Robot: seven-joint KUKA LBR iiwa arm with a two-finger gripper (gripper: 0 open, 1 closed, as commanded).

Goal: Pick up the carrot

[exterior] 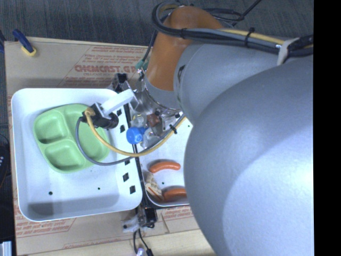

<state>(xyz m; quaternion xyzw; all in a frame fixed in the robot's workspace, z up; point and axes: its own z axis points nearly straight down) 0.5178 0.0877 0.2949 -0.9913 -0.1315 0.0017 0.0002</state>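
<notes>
Cardboard (96, 63) under bins reads "CHEMCAST" in red; carrot (164, 166) lies right.

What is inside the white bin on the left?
A light green plastic plate with compartments lies in the left shallow white bin, near its far side. A grey cable and the arm's tooling cover the plate's right edge.

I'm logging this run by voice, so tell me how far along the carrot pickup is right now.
Done: the arm has reached in over the seam between the two bins, wrist above the right bin. In hand: nothing I can confirm; the gripper is hidden under the wrist and cables. Left: the grasp and lift. An orange carrot-like piece lies in the right bin, apart from the wrist. The green divided plate sits in the left bin.
</notes>
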